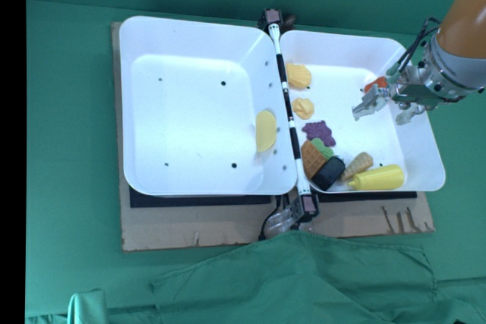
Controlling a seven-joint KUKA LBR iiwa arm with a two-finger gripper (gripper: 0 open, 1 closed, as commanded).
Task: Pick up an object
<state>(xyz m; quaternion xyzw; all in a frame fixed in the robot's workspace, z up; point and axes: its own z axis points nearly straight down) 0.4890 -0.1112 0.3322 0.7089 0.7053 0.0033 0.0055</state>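
Looking down on the two white bins, you can see the claw [370,104] hanging over the upper right part of the right bin [425,163], reaching in from the right on the grey arm with its orange band [465,19]. Whether its tips are spread or closed you cannot tell from this angle; something reddish shows at the claw, but it is too small to say if that is part of the tool or an item. Nothing is plainly seen between its tips, so treat the pick as not yet made.

Your candidates mostly lie in the right bin. Along the divider sit a yellow ridged piece [298,76], a smaller orange-yellow piece [304,108] below it, and a purple grape bunch [320,133]. Toward the near edge, crowded and touching, are an orange waffle-like piece [310,156], a black block [329,173], a tan cone [358,164] and a yellow bottle [377,178]. One pale yellow slice [266,130] leans against the right wall of the left bin [152,49].

As a judgement, the task stands at the approach stage: descent, closing on something and lifting all remain. The claw is well apart from every item listed.
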